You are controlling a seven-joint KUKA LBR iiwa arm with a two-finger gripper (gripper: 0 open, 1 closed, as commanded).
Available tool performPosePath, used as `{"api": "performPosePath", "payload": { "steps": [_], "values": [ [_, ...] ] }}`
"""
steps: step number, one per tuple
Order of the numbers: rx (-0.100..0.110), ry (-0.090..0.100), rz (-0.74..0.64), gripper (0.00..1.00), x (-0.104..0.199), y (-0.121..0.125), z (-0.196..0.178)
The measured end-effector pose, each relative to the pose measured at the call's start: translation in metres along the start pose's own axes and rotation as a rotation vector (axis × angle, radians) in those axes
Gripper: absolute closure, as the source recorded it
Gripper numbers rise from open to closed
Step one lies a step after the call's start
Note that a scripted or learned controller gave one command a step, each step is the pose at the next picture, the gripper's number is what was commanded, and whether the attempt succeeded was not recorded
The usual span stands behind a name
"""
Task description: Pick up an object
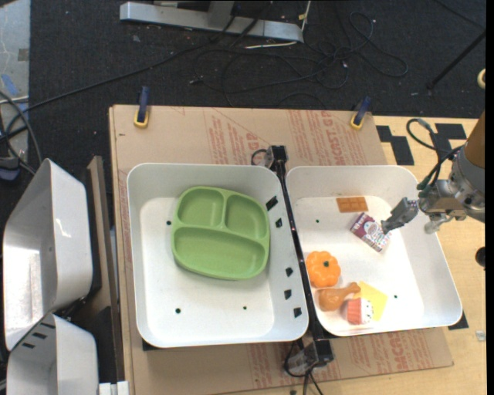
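A brown cardboard sheet (231,139) with red print covers the bench top. At its far edge sit 2 yellow-tipped clamps, 1 toward the left (141,108) and 1 toward the right (360,113). Beyond the sheet, dark carpet (77,54) carries loose black cables (363,38) and a grey metal bar (208,19). Left of the sheet stand 2 white tubs (42,247).
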State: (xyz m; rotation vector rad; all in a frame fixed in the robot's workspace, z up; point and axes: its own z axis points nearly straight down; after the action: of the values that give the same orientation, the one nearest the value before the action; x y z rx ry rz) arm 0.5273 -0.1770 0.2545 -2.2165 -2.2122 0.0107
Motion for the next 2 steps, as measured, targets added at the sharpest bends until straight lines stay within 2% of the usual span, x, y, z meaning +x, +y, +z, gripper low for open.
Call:
{"api": "performPosePath", "payload": {
  "steps": [1,2],
  "values": [
    [-0.011,-0.002,-0.003,0.0,0.001,0.002,-0.006],
    [-0.007,-0.001,0.001,0.0,-0.008,-0.002,0.051]
  ]
}}
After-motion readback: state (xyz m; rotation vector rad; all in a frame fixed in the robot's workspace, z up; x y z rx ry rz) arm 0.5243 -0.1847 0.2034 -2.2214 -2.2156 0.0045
